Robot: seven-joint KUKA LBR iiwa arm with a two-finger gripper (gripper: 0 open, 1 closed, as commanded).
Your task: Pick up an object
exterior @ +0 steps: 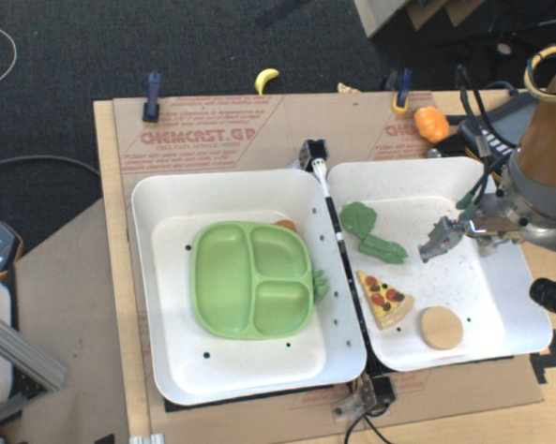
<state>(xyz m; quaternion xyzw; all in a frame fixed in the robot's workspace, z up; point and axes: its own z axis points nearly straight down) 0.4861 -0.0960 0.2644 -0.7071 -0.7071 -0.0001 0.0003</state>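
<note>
the arm (538, 168) comes in from the right edge, its grey body and orange band cut off by the frame, so most of it is out of sight. its wrist leans left and down over the right bin (511, 343), and the claw (436, 241) hangs above the bin floor near the bin's middle. its fingers (430, 249) are splayed apart and nothing sits between them, so the claw is released.

just left of the claw lies a green leafy toy (368, 231), a broad part on top and a longer piece below it, close to the fingertips but apart from them. below and left of the claw is a pizza slice (386, 299), and straight below, further off, a round tan cookie (441, 328). neither touches the claw.

well to the left, in the left bin (174, 363), a green divided plate (253, 279) lies flat. something orange pokes out from behind its upper rim and a bit of green from under its right rim; both are too hidden to identify.

above the claw, outside the bins, an orange toy (431, 123) rests on the cardboard (216, 136).
</note>
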